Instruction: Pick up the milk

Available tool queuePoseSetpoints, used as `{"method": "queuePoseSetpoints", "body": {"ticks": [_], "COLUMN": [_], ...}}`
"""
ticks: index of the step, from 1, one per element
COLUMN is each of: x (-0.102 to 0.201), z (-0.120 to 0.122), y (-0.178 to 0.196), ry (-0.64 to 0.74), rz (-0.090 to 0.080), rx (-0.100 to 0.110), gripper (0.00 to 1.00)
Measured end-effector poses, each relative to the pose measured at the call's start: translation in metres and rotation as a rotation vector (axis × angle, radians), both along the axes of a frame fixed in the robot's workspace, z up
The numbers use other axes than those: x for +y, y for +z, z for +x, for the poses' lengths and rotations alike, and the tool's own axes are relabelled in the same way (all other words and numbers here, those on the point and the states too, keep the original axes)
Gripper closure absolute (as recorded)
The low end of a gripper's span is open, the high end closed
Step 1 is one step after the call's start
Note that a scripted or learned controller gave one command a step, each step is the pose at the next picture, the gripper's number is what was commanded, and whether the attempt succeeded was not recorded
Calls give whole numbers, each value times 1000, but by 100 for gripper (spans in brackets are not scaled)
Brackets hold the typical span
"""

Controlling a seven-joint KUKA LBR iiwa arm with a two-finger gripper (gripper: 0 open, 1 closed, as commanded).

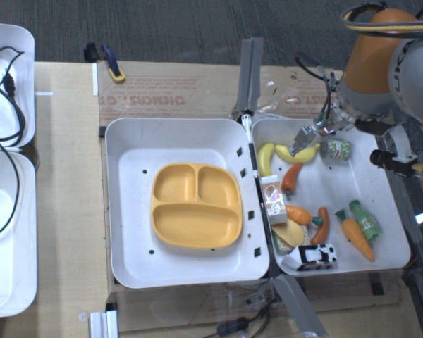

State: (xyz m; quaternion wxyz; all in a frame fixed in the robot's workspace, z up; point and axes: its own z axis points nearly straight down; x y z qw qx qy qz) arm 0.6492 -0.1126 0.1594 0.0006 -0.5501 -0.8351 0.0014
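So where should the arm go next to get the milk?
Probably toward the bin's near left side. The end effector hovers at the far end of the right bin, over the bananas, while the milk lies against the left wall, beside a carrot.

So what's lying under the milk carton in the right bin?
The milk carton stands against the right bin's left wall. Its lower end overlaps a yellow cheese wedge; whatever lies beneath the carton itself is covered.
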Motion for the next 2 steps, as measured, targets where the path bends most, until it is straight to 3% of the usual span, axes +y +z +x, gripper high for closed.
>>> {"method": "queuePoseSetpoints", "body": {"ticks": [1, 2], "x": [-42, -62], "z": [-62, -7], "y": [-72, -77], "ry": [35, 56], "rz": [2, 12], "rx": [3, 54], "gripper": [0, 0]}}
